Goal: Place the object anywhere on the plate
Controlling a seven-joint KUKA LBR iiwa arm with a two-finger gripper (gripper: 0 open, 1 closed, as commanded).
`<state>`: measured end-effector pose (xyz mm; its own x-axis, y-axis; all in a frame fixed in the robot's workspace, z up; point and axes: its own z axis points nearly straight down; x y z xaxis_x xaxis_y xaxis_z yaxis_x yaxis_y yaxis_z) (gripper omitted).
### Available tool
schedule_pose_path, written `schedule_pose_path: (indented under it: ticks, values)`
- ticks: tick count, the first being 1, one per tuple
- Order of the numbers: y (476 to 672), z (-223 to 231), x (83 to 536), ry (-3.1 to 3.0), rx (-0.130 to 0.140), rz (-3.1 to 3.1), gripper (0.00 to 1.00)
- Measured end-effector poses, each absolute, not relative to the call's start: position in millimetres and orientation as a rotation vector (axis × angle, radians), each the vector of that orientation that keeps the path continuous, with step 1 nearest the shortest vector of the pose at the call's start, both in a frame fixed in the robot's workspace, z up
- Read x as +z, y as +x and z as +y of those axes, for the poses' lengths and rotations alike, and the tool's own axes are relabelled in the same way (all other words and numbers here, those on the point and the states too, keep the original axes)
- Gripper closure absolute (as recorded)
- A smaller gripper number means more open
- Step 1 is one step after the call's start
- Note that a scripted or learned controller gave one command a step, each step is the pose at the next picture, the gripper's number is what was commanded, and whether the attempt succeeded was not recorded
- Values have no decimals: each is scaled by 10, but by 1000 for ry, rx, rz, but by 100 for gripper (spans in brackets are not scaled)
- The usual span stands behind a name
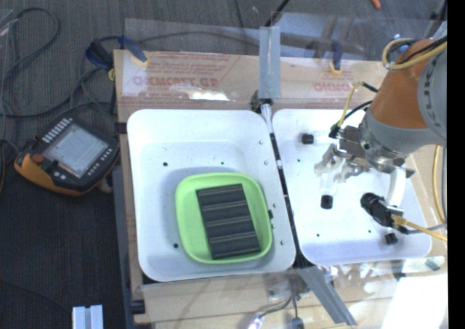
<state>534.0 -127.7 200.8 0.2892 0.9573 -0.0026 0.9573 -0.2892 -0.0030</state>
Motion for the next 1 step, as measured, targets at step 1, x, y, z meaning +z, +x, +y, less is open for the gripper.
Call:
schedule_pose_path:
  ticks: [1]
  values:
    - [5341, -1277, 2008, -2522, 6, -1872, 0]
